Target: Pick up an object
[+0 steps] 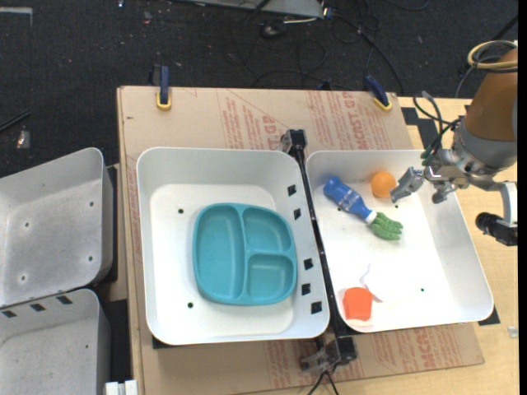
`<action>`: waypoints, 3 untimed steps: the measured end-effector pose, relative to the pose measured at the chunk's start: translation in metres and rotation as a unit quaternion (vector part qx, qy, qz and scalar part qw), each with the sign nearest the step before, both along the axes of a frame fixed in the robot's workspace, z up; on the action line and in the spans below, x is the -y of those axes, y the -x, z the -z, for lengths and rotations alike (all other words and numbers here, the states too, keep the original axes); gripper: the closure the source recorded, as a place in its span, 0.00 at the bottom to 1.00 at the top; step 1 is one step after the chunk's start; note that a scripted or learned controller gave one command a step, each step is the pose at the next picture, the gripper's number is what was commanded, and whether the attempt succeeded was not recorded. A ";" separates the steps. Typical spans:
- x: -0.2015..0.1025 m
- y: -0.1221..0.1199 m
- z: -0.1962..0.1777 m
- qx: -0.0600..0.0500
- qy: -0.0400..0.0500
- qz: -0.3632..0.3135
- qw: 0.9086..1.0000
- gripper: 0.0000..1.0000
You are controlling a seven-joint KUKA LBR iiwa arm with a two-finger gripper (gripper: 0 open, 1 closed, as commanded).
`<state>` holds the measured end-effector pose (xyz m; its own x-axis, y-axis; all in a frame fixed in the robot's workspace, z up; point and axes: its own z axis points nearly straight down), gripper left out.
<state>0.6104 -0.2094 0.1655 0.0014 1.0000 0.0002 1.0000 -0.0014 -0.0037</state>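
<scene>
Gripper over the right bin's far right part, fingers spread, nothing between them.

Just to its left lies one orange ball; nearby is one blue-handled brush with a green head, and one orange block sits near the bin's front rim. White floor lies open between them. The left bin holds one teal divided tray, with bare floor all round it.

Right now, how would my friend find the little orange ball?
Find the right white bin. The orange ball sits near its far edge, between the blue-and-green brush and the gripper. It is round, unlike the squarish orange piece at the near edge.
</scene>
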 end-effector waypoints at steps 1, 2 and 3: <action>0.001 0.001 0.064 0.000 0.000 0.000 1.000 0.00; 0.000 0.001 0.073 0.002 0.001 -0.001 1.000 0.00; 0.000 0.000 0.062 0.003 0.001 -0.001 1.000 1.00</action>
<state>0.6103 -0.2093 0.1033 -0.0007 1.0000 -0.0016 1.0000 0.0007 0.0022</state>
